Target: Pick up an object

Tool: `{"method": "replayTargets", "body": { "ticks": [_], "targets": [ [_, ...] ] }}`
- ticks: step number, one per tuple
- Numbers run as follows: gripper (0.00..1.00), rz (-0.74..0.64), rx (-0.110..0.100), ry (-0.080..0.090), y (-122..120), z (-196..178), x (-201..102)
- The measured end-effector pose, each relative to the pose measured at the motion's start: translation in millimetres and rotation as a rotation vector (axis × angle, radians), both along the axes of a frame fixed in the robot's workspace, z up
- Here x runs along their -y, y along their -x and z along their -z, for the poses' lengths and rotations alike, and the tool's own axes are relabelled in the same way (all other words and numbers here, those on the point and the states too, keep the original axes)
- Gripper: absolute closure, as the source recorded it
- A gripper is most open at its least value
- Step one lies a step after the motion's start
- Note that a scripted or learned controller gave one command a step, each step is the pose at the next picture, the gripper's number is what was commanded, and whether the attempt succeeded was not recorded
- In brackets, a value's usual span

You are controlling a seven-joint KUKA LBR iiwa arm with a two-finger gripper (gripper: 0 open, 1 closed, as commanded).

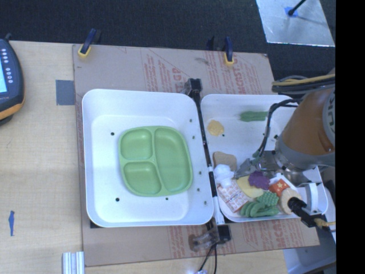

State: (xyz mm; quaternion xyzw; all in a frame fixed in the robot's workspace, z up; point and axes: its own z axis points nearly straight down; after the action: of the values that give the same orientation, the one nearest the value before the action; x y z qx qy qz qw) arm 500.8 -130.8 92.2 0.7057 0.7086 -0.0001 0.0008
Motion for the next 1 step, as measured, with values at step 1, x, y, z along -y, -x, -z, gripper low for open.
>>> {"method": "replayTargets", "body": {
  "ticks": [1],
  "targets": [
    [1.00, 0.001, 0.003, 0.001, -1.2, -13.2, 1.6]
  ]
}}
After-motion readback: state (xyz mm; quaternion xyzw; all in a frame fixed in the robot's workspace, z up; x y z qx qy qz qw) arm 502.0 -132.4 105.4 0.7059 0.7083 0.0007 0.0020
